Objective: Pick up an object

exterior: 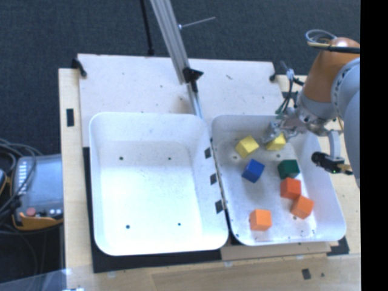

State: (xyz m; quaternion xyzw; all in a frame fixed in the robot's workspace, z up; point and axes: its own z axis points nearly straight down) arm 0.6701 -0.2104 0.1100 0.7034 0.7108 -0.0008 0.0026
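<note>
The right bin (327, 223) holds several small blocks. A yellow cube (247, 146) lies near its back left, with a blue cube (253, 170) just in front of it. A smaller yellow block (276, 142) sits directly under my gripper (279, 132), which reaches in from the right at the bin's back; whether the block rests on the floor or is lifted is unclear. A green cube (288, 168), a red-orange cube (290, 188) and two orange cubes (302, 207) (260, 219) lie toward the front.
The left bin (103, 180) stands beside the right one, sharing a raised rim in the middle. A slanted metal pole (173, 35) rises from behind the bins. A black fitting (327, 160) on the arm hangs over the right bin's right side.
</note>
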